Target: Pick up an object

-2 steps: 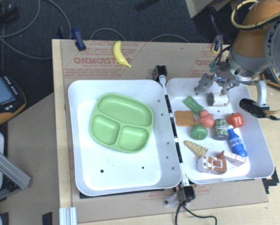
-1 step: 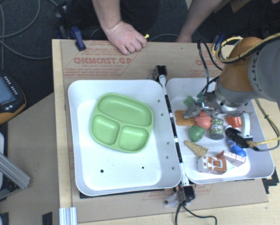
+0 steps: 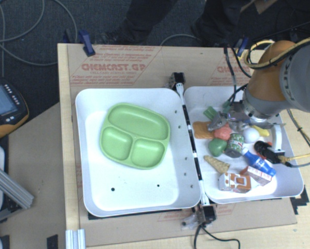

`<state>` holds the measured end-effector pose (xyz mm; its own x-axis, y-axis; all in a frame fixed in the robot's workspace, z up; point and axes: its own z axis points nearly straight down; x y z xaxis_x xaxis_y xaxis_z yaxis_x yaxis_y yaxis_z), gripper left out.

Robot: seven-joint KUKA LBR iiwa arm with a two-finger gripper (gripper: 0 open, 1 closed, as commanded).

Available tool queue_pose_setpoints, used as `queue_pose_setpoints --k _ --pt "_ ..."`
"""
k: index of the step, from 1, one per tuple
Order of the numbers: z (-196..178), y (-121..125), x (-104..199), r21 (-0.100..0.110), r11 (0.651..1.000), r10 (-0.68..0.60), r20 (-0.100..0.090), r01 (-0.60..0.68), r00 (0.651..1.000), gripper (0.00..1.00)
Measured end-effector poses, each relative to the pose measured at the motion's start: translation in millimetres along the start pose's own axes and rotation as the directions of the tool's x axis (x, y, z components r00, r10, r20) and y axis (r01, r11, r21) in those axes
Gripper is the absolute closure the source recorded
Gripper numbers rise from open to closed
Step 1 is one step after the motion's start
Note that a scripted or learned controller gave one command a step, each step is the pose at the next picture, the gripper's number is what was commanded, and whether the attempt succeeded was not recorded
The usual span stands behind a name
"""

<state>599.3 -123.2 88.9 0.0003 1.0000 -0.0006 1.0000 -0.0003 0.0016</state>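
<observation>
The right bin (image 3: 292, 188) holds a heap of small toy foods. Among them are an orange-brown bread piece (image 3: 201, 130), a red round piece (image 3: 223, 133), a green pepper-like piece (image 3: 216, 148), a green can (image 3: 235, 144) and a white ball (image 3: 251, 135). My gripper (image 3: 220, 120) hangs low over the upper part of this heap, just above the red piece and beside a dark green item (image 3: 211, 112). Nothing shows clearly as held.
The left bin (image 3: 93, 191) carries a light green divided plate (image 3: 135, 136). Near the right bin's front lie a cone (image 3: 216, 163), a red-and-white carton (image 3: 235, 181) and a blue-and-white carton (image 3: 259, 168). A yellow piece (image 3: 264, 133) lies by the ball.
</observation>
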Motion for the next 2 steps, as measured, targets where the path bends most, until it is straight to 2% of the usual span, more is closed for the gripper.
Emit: queue_pose_setpoints --k 1,2 --pt "3.3 -24.8 19.6 0.001 1.000 0.000 -0.001 0.000 1.000 0.00" --pt "-7.6 -23.5 19.4 -0.004 1.000 0.001 0.000 -0.001 1.000 1.00"
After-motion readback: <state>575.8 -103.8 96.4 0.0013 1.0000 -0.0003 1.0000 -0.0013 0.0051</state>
